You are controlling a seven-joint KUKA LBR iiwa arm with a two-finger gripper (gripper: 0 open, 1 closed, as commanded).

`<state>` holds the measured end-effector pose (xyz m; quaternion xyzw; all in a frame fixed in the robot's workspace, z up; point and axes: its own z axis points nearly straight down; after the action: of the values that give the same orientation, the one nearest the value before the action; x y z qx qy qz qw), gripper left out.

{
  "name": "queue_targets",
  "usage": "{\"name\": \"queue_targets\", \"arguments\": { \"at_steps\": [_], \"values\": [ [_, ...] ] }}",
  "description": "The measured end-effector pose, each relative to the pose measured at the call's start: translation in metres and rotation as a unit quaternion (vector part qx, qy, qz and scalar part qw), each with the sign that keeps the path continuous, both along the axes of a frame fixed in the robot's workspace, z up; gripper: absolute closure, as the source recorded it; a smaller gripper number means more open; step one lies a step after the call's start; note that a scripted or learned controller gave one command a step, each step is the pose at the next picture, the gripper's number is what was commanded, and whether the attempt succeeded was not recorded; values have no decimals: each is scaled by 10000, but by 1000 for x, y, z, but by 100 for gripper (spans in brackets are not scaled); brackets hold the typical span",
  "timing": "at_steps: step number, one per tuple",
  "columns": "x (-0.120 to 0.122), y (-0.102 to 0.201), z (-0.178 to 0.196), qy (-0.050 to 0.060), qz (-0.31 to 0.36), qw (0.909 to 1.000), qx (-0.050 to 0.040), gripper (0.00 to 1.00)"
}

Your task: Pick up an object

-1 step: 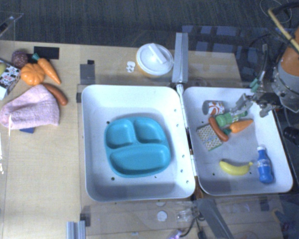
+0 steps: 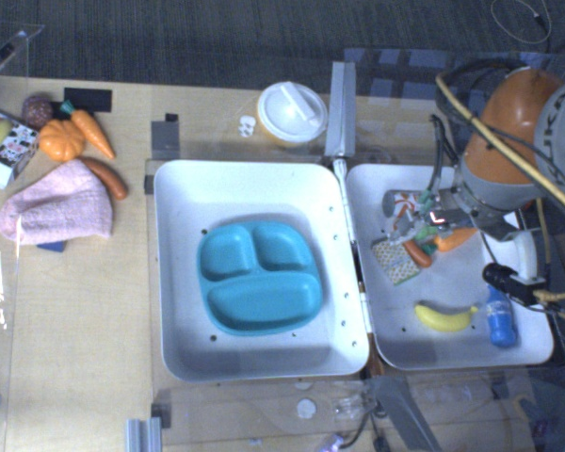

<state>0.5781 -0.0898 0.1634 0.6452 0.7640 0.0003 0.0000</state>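
My gripper hangs low in the right bin, above its upper middle, right over a toy carrot that lies with its orange body pointing right. Just left of the carrot lies a small patterned square pad. A yellow banana rests near the bin's front, and a blue bottle lies beside it at the right. The arm's grey body and orange band cover the bin's upper right corner.
The left bin holds a blue divided tray. A white lidded cup stands behind the bins. On the bench at far left lie a pink cloth, toy vegetables and a small box. Cables run along the right side.
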Motion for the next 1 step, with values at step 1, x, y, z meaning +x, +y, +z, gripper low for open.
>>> {"name": "queue_targets", "arguments": {
  "at_steps": [1],
  "values": [
    [19,-18,-68,-98,109,9999,0,0]
  ]
}}
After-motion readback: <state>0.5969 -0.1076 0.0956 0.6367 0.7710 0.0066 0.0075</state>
